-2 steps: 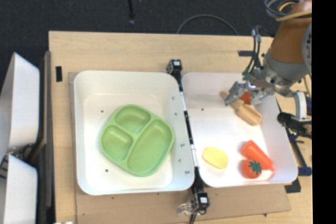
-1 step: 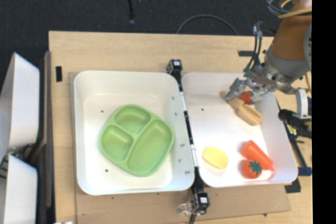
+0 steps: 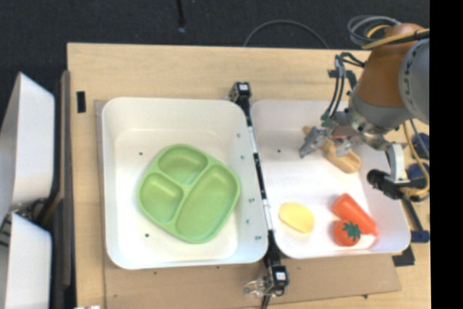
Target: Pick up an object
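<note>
My gripper [image 3: 329, 147] hangs low over the back of the right bin [image 3: 289, 177], open, with one grey finger [image 3: 311, 144] splayed out to the left. A tan block [image 3: 346, 158] lies on the bin floor just under its right side; I cannot tell whether they touch. Toward the front of this bin lie a yellow lemon-like piece [image 3: 296, 217], an orange carrot [image 3: 353, 210] and a red tomato with a green top [image 3: 346, 233]. The arm's orange band [image 3: 383, 76] rises at the right.
The left bin [image 3: 123, 127] holds a green divided plate [image 3: 189, 192]. A ridge with black clips [image 3: 253, 155] separates the two bins. Cables loop around the arm at the right edge [image 3: 405, 177].
</note>
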Motion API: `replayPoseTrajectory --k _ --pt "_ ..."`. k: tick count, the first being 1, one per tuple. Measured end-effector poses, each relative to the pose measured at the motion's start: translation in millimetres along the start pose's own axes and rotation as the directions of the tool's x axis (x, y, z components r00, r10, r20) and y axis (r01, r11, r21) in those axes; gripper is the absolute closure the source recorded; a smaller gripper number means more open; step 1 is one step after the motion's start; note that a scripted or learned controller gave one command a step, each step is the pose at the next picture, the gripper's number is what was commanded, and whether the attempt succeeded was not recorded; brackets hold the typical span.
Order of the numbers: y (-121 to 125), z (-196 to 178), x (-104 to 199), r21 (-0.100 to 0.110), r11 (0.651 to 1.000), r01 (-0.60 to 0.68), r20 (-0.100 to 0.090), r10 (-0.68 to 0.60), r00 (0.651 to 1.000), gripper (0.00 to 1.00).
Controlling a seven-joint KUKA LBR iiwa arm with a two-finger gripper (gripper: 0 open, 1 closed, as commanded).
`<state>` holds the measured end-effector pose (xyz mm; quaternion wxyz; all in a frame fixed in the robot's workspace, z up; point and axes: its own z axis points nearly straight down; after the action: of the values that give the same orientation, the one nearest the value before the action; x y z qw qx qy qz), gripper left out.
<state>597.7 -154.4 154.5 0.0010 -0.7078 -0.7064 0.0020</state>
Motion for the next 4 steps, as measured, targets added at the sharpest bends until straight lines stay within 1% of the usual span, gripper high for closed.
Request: replayPoseTrajectory --k 1,2,3,4 --pt "-0.2 52.4 -1.5 -0.002 1.000 -0.002 0.001 0.002 1.000 0.00" --pt "1.6 37.9 -2.1 -0.009 1.000 -0.005 0.000 0.005 1.000 1.00" --pt "0.6 -7.9 3.8 -0.009 1.000 0.006 -0.001 -0.006 1.000 1.00" --pt "4.5 -72.8 4.0 -0.014 1.000 0.005 0.001 -0.005 1.000 1.00"
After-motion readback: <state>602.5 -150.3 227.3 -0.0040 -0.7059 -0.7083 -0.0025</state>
